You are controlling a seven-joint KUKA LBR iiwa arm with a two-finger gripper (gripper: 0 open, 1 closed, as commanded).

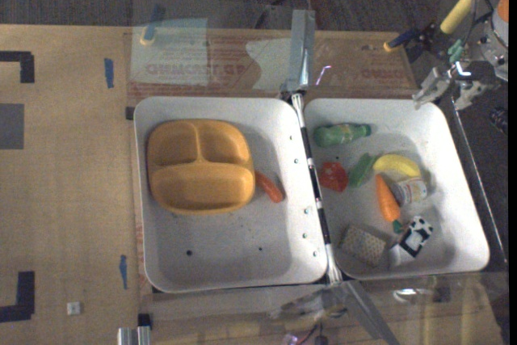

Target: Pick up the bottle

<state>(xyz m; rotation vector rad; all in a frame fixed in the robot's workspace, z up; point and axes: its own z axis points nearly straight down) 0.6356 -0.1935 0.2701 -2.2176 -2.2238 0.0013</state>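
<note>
The green bottle lies on its side in the right bin, near the bin's far left corner, its cap pointing right. My gripper hangs over the far right corner of that bin, well to the right of the bottle and above it. Its fingers are spread open with nothing between them.
The right bin also holds a red piece, a green pepper, a banana, a carrot, a can, a black-and-white carton and a grey sponge. The left bin holds a yellow divided plate and a small carrot.
</note>
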